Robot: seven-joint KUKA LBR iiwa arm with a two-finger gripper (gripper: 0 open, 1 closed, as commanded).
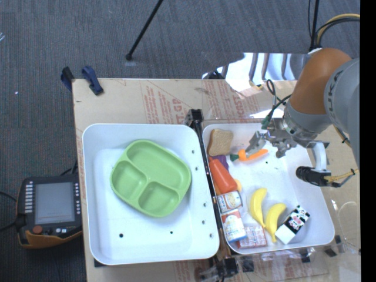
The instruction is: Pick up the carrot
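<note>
The bench (147,96) carries two white bins side by side. The left bin (97,216) holds a green plate (151,178) with three compartments. The right bin (320,216) is crowded: a slice of bread (220,141) at its far left corner, an orange bottle (222,178) lying along the left wall, two small cans (232,213) below it, two bananas (265,212) near the middle, and a black-and-white box (292,223) toward the near right corner.

The arm (320,96) reaches in over the far side of the right bin. Its claw (262,141) hangs just above the carrot (251,155), which lies flat on the bin floor just right of the bread and above the bottle, its leafy end pointing at the bread. I cannot tell how far the claw is open; nothing shows between its parts, so the carrot does not look gripped yet.

The carrot is thin and tapered, so a closing claw could squeeze it out sideways or pinch only its tip. The bread sits close, and a slightly off descent might nudge it or catch it instead.
</note>
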